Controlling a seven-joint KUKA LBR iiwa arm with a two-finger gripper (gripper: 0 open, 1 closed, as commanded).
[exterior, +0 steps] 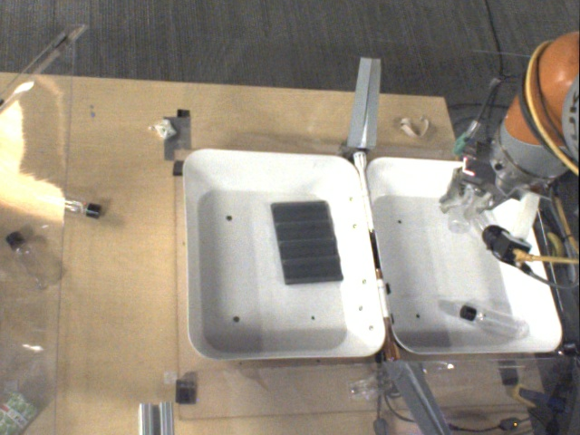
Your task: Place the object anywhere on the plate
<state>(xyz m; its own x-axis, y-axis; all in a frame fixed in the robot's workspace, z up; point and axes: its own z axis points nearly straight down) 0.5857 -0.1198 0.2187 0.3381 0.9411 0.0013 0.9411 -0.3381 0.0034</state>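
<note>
Clear plastic tube (487, 318) with a black cap is what we take to be the object; it lies flat on the floor of the right bin (426, 270), near the bin's near right corner, its capped end pointing left. We see the dark ribbed plate (307, 241) resting in the middle of the left bin (204, 270), well apart from the tube and with the wall between the two bins in between. Our arm (548, 107) reaches in from the right, and its gripper (464, 202) hangs over the far right part of the right bin, well away from the tube. We cannot tell how the jaws stand, as they blur against the white bin. Both bins sit side by side on the wooden counter (109, 315). A small black-capped vial (83, 209) lies on the counter far to the left.
</note>
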